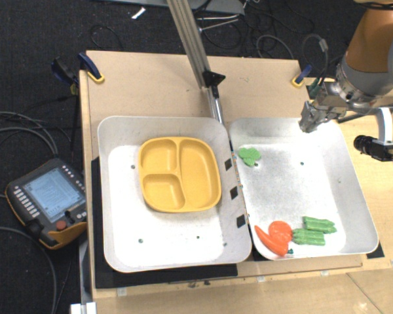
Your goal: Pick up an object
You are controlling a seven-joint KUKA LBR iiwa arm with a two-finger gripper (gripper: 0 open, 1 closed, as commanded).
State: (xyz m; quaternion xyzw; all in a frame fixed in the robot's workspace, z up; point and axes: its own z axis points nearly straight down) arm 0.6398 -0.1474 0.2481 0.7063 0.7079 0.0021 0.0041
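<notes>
Bench (150,87), tan wood top, fills most of view, w/ two shallow white plastic bins side by side. Left bin (118,175) holds a yellow plastic plate w/ three compartments (180,174), lying flat approx. mid-bin, slightly toward far side. Right bin (327,175) holds the small items. Grey arm w/ orange band (373,38) comes in from right, over far right corner of right bin.

Two-finger gripper (309,124) hangs at far edge of right bin, just left of that corner, nothing between its fingers as far as visible; whether it's spread or closed can't be told from this angle.

Handheld control pendant, grey w/ orange trim & lit screen (47,201), lies on dark floor left of bench.

Items in right bin: red-orange toy tomato & carrot cluster (276,237) at near left corner; just right of it, touching or nearly so, a pair of green toy pea pods (314,231), lying roughly left-right. Small green leafy toy piece (249,156) sits near far left side of bin, close to divider between bins, well apart from gripper.
</notes>
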